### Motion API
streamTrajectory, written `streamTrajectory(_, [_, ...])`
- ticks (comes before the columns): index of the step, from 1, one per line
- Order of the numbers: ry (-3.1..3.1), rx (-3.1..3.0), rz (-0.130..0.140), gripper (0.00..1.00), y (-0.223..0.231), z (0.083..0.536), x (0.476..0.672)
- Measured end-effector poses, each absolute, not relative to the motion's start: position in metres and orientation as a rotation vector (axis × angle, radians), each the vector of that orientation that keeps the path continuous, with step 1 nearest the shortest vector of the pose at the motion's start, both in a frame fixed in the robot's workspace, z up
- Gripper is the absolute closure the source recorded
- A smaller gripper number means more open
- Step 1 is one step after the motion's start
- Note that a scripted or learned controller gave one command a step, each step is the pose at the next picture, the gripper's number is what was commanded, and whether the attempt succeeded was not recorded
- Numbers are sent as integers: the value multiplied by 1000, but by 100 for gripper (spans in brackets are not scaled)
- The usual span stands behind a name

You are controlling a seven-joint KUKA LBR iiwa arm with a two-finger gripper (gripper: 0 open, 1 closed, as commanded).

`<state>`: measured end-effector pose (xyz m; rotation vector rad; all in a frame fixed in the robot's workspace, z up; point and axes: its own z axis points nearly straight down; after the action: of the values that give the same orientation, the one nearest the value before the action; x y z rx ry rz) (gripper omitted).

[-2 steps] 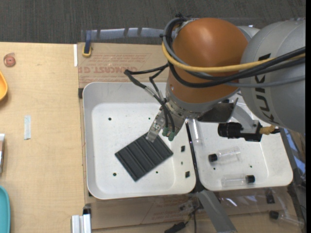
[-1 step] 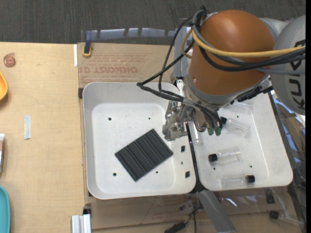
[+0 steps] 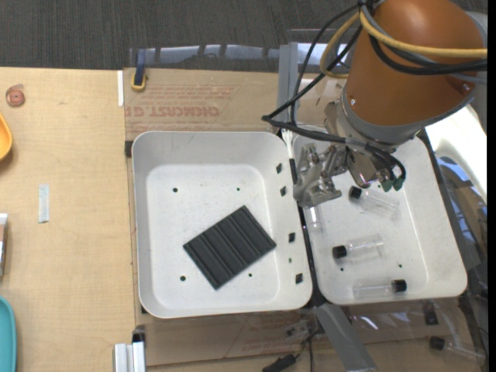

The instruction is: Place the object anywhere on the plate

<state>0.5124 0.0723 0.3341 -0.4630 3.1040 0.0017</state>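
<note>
A dark grey ribbed plate [image 3: 230, 246] lies flat and turned at an angle in the left white bin [image 3: 155, 169], below its middle. Three clear vials with black caps lie in the right white bin [image 3: 442, 262]: one [image 3: 376, 201] near the middle, one [image 3: 359, 248] below it, and one [image 3: 380, 287] by the front rim. My gripper [image 3: 316, 183] hangs under the orange band of the arm [image 3: 411, 53], over the left side of the right bin. It sits just left of the upper vial. I see nothing held in it.
A cardboard sheet [image 3: 201, 99] lies behind the left bin. The wooden bench [image 3: 62, 208] stretches to the left and carries small items at its edge. Cables [image 3: 325, 45] loop off the arm above the right bin.
</note>
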Motion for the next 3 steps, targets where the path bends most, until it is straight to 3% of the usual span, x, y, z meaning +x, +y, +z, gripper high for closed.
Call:
streamTrajectory(1, [2985, -973, 2, 100, 39, 321, 503])
streamTrajectory(2, [2822, -1379, 3, 100, 86, 258, 509])
streamTrajectory(3, [2822, -1379, 3, 0, 86, 258, 509])
